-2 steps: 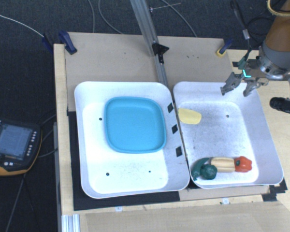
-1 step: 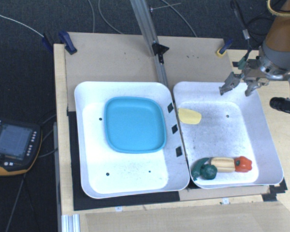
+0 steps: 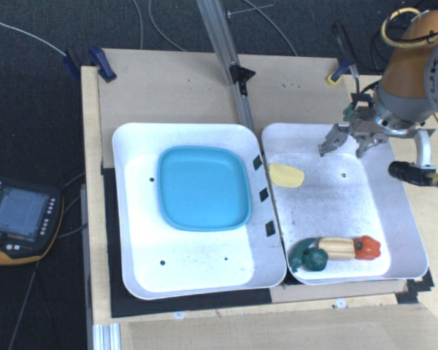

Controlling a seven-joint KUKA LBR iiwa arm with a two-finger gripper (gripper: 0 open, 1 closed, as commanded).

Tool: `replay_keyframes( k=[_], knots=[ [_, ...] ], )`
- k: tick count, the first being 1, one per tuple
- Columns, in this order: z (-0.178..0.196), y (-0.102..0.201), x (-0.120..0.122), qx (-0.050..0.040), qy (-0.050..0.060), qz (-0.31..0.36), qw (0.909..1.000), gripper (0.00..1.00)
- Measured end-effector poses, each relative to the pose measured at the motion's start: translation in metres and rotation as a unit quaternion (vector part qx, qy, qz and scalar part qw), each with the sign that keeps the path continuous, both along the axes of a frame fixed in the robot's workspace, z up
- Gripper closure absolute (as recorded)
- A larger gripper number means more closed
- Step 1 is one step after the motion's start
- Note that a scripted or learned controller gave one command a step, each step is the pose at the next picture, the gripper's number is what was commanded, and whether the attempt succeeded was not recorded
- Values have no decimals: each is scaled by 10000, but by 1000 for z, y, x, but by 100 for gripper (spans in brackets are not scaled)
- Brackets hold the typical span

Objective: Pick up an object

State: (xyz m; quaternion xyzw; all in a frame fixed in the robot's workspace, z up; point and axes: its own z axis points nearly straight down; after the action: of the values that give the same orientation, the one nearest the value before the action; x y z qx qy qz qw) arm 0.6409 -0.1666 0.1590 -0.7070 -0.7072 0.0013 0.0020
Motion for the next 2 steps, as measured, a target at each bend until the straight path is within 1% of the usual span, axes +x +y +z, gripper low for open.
replay_keyframes(
  k=[1,2],
  knots=[
    [-61,-3,-6,-1,-1,-2,10000,0],
    [-63,-3,-6,-5,-23,1,10000,0]
  ],
)
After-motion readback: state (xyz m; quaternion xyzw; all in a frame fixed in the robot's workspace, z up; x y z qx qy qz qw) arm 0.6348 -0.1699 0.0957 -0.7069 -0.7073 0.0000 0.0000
